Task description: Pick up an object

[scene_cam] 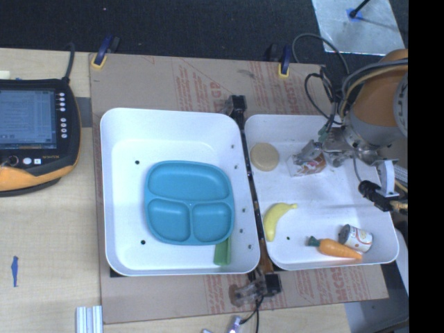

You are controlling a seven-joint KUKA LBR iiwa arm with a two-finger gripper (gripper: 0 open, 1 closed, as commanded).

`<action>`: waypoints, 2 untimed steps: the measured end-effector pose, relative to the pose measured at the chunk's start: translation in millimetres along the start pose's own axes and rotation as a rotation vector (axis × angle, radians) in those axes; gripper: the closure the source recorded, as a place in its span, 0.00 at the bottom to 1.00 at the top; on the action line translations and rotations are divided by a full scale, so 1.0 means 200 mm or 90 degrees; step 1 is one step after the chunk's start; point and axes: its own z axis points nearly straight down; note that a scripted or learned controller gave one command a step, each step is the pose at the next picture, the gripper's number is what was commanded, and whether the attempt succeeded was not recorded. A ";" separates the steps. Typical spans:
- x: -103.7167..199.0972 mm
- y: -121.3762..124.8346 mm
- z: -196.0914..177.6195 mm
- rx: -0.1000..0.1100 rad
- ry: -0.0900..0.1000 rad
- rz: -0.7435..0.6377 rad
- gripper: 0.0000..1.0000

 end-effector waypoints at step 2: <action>0.07 -0.01 0.02 0.009 -0.004 0.002 0.00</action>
